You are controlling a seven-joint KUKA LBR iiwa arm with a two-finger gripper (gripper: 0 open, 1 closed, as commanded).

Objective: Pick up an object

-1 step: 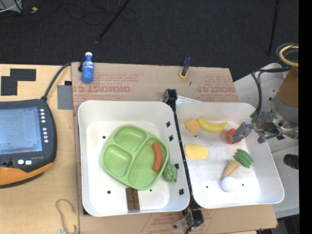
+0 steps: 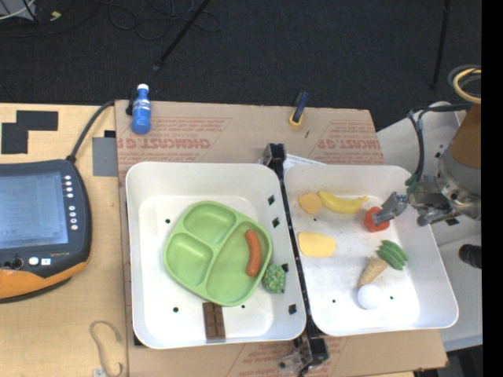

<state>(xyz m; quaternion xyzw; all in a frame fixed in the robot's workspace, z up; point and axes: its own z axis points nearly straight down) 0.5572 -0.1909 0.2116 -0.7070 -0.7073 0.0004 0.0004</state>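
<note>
My gripper [image 2: 410, 210] hangs over the right edge of the right bin [image 2: 428, 309], open, its two grey fingers spread apart with nothing between them. The left finger [image 2: 392, 205] sits right against a small red toy [image 2: 375, 219]; I cannot tell whether they touch. Further left in this bin lie a yellow banana [image 2: 343, 203], an orange round piece [image 2: 310, 203] and a yellow lemon-like piece [image 2: 316, 245]. A cone with green leaves [image 2: 383, 262] and a white egg [image 2: 368, 296] lie nearer the front.
The left bin [image 2: 149, 305] holds a green divided plate [image 2: 200, 250] with a red sausage [image 2: 253, 251], a broccoli piece [image 2: 274, 279] and a brown bar [image 2: 214, 323]. A blue bottle [image 2: 141, 110] stands behind it and a tablet [image 2: 35, 218] lies at the left.
</note>
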